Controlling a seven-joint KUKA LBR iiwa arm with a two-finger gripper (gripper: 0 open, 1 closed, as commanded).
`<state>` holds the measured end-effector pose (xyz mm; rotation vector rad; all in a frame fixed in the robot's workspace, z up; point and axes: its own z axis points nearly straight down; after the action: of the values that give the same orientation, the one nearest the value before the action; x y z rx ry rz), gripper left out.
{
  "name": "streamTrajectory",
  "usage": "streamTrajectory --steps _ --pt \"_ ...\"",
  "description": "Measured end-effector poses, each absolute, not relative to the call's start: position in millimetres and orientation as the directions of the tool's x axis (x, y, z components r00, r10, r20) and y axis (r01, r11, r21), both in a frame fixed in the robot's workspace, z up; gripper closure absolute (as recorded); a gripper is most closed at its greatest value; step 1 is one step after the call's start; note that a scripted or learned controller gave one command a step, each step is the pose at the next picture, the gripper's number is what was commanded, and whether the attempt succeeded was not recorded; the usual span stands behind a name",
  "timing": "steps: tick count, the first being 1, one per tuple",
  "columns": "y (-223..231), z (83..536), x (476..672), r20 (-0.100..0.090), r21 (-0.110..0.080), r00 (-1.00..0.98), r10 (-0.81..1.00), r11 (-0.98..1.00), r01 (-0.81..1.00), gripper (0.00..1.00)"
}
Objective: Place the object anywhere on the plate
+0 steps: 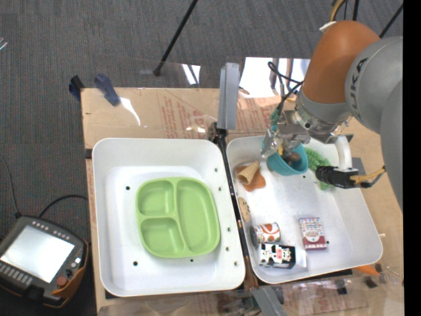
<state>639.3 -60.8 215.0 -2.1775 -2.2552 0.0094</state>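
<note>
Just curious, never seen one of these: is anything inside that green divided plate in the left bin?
The green three-compartment plastic plate shows bare green floor in all three compartments. It lies flat in the left white bin, so whatever is beneath it is covered.

I am looking at a robotics lab: grey office carpet (99,31) surrounds a cardboard-topped counter (151,107) carrying two white bins (105,176), an industrial arm (355,58) with trailing cables reaches over its right edge, and a teach pendant (39,259) lies on the floor off the front-left corner.
</note>
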Motion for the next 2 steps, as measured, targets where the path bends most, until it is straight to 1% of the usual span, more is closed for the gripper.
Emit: streamTrajectory --steps 1,2 --pt "16.2 185.5 605.2 0.001 -0.007 -0.27 0.963 0.27 0.963 1.0" --pt "79.0 191.0 535.3 0.002 -0.006 -0.244 0.97 0.244 0.97 1.0"
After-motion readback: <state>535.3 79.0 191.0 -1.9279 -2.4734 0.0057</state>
